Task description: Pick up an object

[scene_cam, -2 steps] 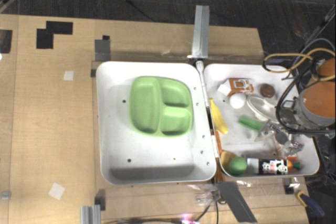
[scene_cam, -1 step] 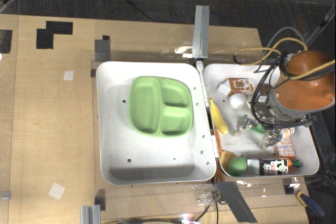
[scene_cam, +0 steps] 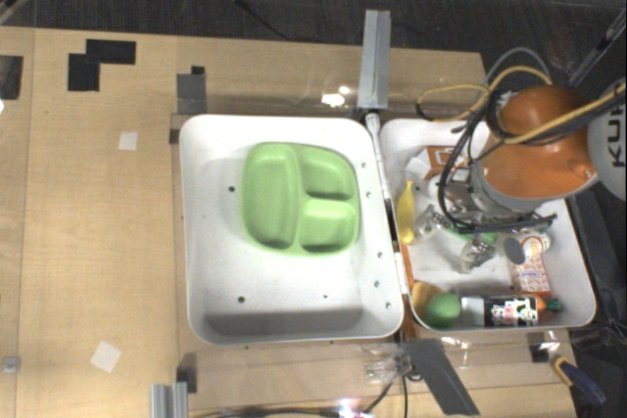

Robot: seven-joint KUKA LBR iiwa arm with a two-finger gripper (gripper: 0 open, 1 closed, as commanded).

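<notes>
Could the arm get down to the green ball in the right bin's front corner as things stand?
Probably yes: the green ball lies uncovered from above, though the bin wall and a bottle hem it in closely.

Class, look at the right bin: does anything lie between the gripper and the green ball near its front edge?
Nothing visible blocks it. The gripper hangs over bare floor of the right bin; the green ball lies below-left, beside a dark bottle.

Wood bench (scene_cam: pixel 88 240) w/ two white bins (scene_cam: pixel 211 308) side-by-side.
</notes>
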